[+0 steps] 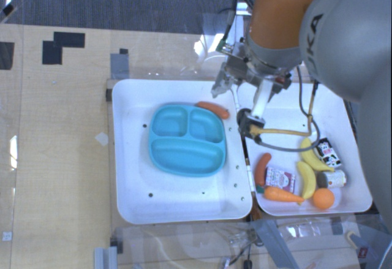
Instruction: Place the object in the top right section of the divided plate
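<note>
A blue divided plate [187,140] lies in the left white bin [131,157]. A small orange-red sausage [213,109] rests at the plate's far right rim, by the top right section; I cannot tell if it lies inside the section or on the edge. My gripper [236,105] hangs over the gap between the two bins, just right of the sausage. Its fingers [220,86] are spread open, with nothing between them.
The right bin [358,200] holds a red sausage [263,167], a carrot [283,195], a small carton [282,179], bananas [307,171], an orange [323,199] and a black-and-white item [327,152]. The arm's bulk hangs over that bin's far side.
</note>
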Controlling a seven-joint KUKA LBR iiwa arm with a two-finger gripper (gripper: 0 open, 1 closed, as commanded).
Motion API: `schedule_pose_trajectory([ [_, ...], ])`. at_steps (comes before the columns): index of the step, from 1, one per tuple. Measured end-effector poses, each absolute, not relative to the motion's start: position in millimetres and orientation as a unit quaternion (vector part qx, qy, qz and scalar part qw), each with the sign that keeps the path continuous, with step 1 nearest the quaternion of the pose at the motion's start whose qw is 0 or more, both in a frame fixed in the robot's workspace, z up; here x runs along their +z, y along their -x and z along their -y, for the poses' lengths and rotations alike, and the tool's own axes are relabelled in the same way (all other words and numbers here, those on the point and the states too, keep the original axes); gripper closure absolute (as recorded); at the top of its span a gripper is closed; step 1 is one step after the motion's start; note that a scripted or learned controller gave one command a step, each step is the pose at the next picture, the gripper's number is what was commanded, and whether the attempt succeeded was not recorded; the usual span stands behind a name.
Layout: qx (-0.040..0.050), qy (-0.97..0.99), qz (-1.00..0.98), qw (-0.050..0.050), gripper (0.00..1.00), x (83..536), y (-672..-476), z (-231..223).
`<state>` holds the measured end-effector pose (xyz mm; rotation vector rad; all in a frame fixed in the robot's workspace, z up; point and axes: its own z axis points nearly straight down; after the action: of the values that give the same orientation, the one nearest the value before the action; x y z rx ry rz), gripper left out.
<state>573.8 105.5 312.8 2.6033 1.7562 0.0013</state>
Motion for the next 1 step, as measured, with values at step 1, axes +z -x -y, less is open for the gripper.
schedule_pose_trajectory([
  [1, 0.0004, -0.829, -0.559, 0.001, 0.0, 312.8, -573.8, -105.5],
])
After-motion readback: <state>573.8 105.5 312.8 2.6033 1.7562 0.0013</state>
